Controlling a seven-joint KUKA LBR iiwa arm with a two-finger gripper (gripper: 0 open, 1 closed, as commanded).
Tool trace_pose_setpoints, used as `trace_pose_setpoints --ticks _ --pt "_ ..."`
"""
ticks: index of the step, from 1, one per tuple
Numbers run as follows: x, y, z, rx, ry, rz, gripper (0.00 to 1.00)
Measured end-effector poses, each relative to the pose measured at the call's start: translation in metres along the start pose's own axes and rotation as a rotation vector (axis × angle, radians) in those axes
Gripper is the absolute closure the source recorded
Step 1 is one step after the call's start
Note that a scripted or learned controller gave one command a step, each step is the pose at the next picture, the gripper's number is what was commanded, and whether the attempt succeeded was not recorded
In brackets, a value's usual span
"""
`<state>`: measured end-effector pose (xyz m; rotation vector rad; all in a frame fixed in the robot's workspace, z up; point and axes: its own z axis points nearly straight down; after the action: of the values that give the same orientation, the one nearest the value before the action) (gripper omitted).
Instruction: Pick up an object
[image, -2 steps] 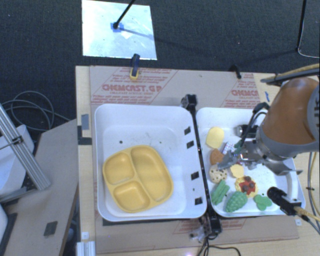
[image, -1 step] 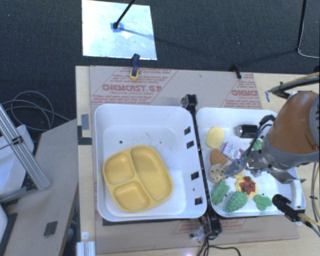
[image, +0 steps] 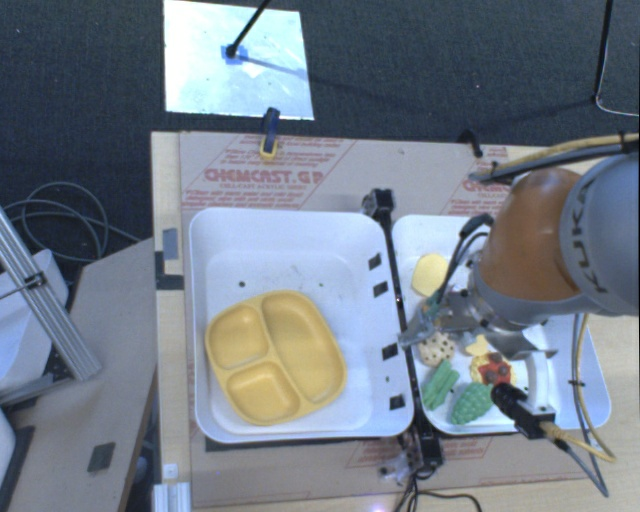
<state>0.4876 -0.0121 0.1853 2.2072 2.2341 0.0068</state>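
My gripper (image: 428, 322) hangs low over the left part of the right bin (image: 597, 400), under the orange band of the arm. Just below it lies a tan speckled cookie (image: 435, 350), very close to the gripper. A pale yellow round piece (image: 431, 272) lies just behind the gripper. In the bin's front part are a green pod-shaped toy (image: 438, 384), a green bumpy toy (image: 472, 403) and a small red and yellow piece (image: 490, 369). The arm hides the middle and back of this bin.
The left bin (image: 300, 240) holds a yellow divided plate (image: 274, 355) with three compartments. A black divider with clips (image: 392, 300) runs between the bins. Cables trail from the arm over the right bin's front right corner.
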Motion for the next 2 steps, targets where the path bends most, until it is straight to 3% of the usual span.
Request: trace_pose_setpoints --ticks 1,2 --pt "-0.005 -0.001 0.001 0.001 -0.002 0.01 0.0" --pt "-0.077 -0.003 0.043 0.006 -0.003 0.017 0.0"
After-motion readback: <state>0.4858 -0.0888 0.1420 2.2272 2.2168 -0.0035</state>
